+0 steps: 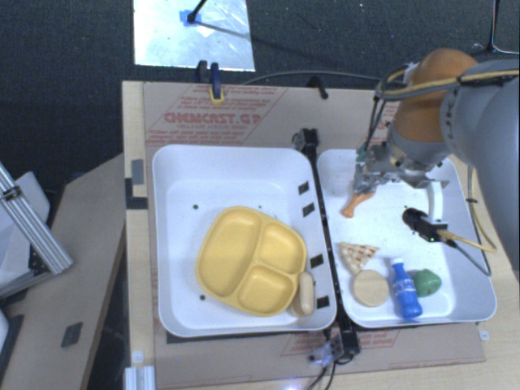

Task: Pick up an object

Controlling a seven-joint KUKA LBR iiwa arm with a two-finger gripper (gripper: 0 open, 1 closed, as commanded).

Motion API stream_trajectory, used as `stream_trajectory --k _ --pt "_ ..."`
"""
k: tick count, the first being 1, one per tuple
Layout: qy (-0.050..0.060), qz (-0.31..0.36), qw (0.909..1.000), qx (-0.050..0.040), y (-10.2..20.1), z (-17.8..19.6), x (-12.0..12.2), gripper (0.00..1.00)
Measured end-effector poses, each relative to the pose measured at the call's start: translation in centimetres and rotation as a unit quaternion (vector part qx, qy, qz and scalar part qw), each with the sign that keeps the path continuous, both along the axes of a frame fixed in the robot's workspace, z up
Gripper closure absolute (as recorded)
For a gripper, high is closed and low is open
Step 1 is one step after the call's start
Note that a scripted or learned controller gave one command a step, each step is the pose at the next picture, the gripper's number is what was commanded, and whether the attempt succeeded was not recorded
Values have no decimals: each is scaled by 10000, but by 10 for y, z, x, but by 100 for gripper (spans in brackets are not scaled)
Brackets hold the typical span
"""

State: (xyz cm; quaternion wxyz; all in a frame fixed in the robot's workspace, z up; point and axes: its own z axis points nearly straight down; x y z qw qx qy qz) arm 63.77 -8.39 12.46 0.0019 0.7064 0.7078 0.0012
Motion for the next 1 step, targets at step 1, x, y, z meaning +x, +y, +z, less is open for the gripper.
stream_trajectory --k 1 --pt "-10 -9 10000 0 -4 44 2 100"
